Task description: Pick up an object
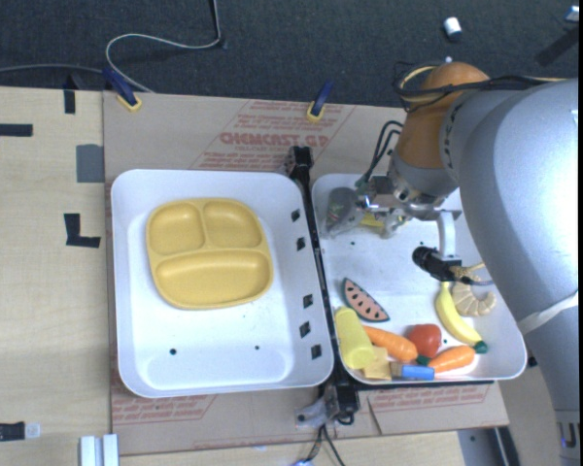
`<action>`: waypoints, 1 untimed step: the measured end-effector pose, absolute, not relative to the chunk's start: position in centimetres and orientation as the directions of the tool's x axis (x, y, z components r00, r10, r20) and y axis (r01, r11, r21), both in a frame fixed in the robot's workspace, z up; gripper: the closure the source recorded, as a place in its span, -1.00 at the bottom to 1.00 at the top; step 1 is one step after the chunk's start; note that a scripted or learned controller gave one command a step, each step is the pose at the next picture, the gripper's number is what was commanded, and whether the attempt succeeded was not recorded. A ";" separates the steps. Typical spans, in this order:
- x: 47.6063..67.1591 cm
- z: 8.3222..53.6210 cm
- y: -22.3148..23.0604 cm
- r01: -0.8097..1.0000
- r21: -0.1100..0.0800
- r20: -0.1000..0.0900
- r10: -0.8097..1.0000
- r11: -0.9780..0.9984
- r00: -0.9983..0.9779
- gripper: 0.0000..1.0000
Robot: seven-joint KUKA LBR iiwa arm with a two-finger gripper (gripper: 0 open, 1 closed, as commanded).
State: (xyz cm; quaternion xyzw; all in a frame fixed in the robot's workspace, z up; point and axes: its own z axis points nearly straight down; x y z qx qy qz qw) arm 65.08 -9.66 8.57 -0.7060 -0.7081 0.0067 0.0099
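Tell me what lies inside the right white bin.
The right white bin holds a watermelon slice, yellow banana, orange carrot, red tomato and a yellow block. The grey arm covers the bin's far right corner.

Even, bright overhead light; soft, slightly grainy picture.
The white bins [126, 260] glare pale with little shadow inside, the yellow divided plate [210, 252] casts almost none, and the grey arm [525, 183] looms large and blurred at the right, out of focus.
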 end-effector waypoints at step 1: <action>63.2 8.5 -9.5 1.000 0.000 -0.002 1.000 0.001 -0.001 -1.00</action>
